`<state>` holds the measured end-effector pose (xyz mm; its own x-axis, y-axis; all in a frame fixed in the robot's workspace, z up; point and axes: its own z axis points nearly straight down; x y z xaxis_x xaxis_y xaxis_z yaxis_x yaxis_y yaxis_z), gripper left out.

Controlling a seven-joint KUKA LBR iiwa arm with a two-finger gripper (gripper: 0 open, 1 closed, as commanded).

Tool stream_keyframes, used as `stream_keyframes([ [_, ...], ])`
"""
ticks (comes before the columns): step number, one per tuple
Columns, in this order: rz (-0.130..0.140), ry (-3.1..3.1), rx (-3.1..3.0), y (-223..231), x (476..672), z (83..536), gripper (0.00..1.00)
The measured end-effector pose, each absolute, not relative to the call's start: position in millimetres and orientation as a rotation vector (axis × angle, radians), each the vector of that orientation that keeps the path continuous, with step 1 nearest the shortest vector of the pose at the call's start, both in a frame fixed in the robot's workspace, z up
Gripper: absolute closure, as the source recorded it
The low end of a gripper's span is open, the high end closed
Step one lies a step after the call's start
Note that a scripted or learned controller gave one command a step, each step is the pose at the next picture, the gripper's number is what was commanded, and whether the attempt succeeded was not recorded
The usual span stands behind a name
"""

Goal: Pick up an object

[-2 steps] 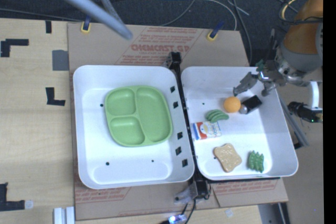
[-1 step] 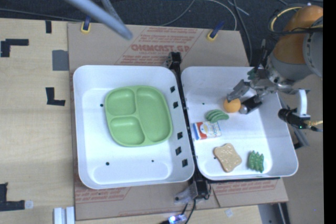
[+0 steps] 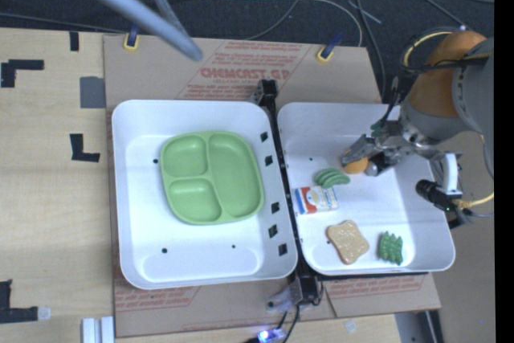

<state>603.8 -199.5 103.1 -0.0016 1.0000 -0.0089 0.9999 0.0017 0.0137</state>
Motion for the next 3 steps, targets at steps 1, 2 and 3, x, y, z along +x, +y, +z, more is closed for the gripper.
stream_keyframes([
  [1, 0.024, 2.226, 2.207, -192, 607.6, 117, 1.0],
  [2, 0.002, 2.22, 2.217, -196, 617.5, 173, 1.0],
  [3, 0.001, 2.222, 2.218, -189, 613.4, 232, 1.0],
])
